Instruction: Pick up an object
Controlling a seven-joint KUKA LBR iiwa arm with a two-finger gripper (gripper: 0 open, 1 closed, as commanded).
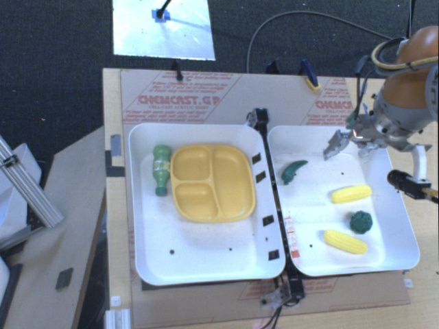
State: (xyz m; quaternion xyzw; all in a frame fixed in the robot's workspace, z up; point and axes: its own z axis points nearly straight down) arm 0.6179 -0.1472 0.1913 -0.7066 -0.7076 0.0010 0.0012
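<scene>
My gripper (350, 147) hangs over the far part of the right bin (312, 262), open, with nothing between its fingers. A dark green pepper (294, 171) lies to its left, near the divider. In front of the gripper lie a yellow corn cob (351, 195), a dark green broccoli piece (361, 221) and a second corn cob (345, 241). The left bin (147, 252) holds a yellow divided plate (209, 182) and a green bottle (161, 169) lying at the plate's left.
The grey arm with its orange band (411, 81) reaches in from the right, above the right bin's far corner. Black clips (264, 197) line the ridge between the bins. A shiny metal sheet (162, 19) lies beyond the bench.
</scene>
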